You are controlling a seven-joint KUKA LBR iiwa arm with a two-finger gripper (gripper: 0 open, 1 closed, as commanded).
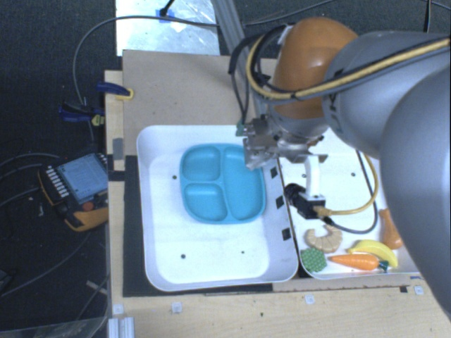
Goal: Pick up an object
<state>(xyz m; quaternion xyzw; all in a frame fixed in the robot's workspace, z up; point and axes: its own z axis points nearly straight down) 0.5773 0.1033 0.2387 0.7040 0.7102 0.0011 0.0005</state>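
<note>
A blue divided plate (220, 183) lies in the left white bin (204, 259). My gripper (256, 156) hangs over the plate's upper right rim, close to the wall between the two bins. Nothing shows in its grasp. In the near corner of the right bin (349, 171) lie a tan croissant-shaped toy (323, 239), a green round piece (314, 260), an orange carrot (353, 261) and a yellow banana (373, 248). An orange piece (390, 232) peeks out beside the arm at the right edge. The arm hides much of the right bin.
The grey arm with its orange band (310, 55) fills the upper right. Cardboard bench surface (176, 90) lies behind the bins. A blue device (77, 182) and cables sit on the floor at the left.
</note>
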